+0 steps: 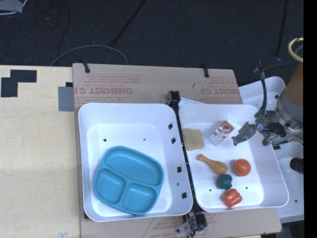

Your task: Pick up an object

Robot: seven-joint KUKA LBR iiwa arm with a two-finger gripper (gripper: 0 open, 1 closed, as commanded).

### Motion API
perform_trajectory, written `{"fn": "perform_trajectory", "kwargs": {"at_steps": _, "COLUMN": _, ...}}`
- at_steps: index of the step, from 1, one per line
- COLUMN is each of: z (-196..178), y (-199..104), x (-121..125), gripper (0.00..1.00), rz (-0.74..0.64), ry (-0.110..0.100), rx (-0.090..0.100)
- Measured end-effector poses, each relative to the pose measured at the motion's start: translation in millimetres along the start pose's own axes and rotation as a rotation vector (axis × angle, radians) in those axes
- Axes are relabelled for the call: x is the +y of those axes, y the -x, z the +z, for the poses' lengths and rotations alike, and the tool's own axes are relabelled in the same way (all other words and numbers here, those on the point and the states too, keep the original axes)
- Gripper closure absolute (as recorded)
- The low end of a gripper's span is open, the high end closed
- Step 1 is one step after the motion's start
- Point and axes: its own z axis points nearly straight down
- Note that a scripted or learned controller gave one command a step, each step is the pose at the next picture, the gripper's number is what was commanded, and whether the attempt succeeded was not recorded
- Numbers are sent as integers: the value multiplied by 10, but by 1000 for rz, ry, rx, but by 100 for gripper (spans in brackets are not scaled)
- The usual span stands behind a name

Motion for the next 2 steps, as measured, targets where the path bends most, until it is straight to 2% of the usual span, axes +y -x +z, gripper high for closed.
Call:
{"fn": "perform_trajectory", "kwargs": {"at_steps": 1, "z": -52, "y": 1, "x": 17, "gripper": 0, "rz": -2, "ry": 10, "rx": -2}}
{"fn": "perform_trajectory", "kwargs": {"at_steps": 2, "z": 567, "y": 11, "x": 81, "gripper": 0, "rz": -2, "ry": 4, "rx": 0}}
